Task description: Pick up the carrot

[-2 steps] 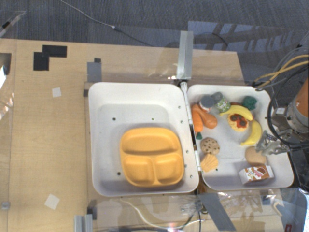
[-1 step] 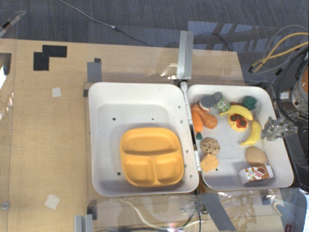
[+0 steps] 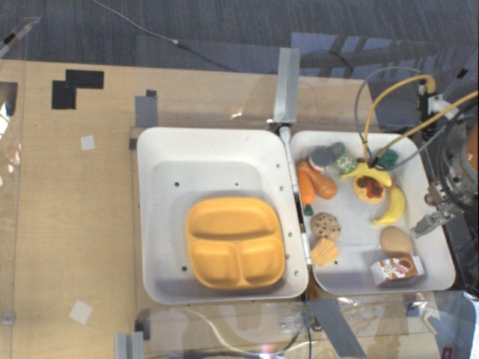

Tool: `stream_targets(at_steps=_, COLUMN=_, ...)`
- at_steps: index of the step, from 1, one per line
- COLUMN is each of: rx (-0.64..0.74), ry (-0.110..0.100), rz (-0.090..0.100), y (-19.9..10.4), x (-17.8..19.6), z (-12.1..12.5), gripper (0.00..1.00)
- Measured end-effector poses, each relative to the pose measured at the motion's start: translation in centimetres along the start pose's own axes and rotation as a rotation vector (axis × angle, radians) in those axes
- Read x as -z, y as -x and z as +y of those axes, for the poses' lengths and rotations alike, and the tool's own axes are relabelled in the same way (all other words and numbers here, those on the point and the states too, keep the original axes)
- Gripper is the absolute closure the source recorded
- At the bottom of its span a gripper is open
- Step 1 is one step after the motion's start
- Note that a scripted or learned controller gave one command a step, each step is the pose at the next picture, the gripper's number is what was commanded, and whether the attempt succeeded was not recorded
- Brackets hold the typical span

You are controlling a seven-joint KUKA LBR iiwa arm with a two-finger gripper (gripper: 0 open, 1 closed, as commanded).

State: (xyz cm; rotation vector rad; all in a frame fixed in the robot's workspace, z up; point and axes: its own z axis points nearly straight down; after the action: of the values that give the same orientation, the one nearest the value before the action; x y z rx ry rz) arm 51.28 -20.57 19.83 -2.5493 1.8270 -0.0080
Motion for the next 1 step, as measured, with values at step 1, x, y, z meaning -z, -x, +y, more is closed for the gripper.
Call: stream_targets(at_steps=1, rx=0.359, ry=0.003, rz=-0.005, y=2.64, x=-5.64, z=1.8, gripper=1.0)
